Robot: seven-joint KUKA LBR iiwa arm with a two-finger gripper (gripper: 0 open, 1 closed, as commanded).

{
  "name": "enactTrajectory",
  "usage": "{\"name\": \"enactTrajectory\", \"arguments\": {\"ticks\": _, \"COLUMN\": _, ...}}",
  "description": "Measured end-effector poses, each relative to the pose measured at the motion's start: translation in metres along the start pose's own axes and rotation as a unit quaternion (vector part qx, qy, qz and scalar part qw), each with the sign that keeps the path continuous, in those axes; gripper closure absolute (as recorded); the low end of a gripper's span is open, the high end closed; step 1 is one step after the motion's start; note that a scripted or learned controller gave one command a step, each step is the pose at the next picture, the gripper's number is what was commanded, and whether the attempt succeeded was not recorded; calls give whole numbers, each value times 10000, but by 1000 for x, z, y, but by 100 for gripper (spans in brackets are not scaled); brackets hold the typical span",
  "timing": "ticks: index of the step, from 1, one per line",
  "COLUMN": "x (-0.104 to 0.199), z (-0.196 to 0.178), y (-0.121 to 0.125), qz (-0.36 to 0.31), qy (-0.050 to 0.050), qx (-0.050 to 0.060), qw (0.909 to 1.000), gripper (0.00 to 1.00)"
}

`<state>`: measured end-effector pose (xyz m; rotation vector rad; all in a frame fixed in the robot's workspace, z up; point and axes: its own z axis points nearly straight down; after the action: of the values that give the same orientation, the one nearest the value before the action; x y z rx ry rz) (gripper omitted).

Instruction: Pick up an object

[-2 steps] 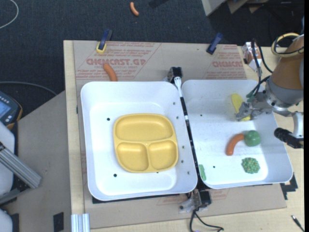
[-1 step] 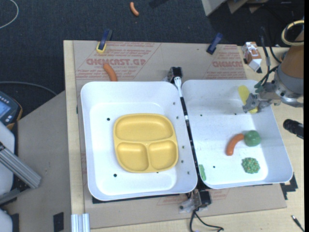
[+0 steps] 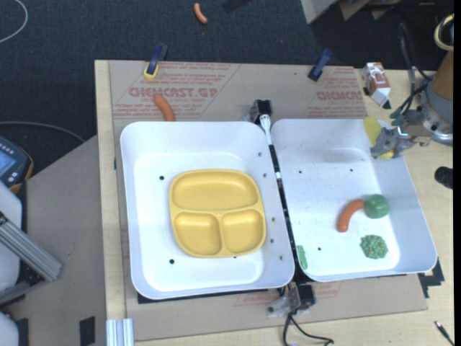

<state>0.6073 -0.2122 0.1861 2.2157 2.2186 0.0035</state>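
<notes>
The arm (image 3: 439, 110) is showing as a rounded grey and silver metal body with a ringed flange, and dark cables are looping around its upper side. The claw (image 3: 385, 146) is appearing as a small grey metal piece, with what seems to be a yellowish patch at its tip, though blur is obscuring detail.

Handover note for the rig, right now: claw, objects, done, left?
Claw: over the right bin's far right edge; whether it holds anything is unclear.
Right bin: orange sausage touching a green ball, green broccoli piece nearer the front.
Left bin: yellow divided tray.
Done: no object seen lifted.
Left: pick one up.
</notes>
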Motion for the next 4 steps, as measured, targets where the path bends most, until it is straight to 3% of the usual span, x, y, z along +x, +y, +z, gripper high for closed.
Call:
{"name": "enactTrajectory", "arguments": {"ticks": 1, "x": 0, "z": -42, "y": 1, "qz": 0, "qy": -2, "qx": -3, "qw": 10000, "gripper": 100}}
{"name": "enactTrajectory", "arguments": {"ticks": 4, "x": 133, "z": -29, "y": -103, "qz": -13, "qy": 31, "qx": 54, "qw": 10000, "gripper": 100}}
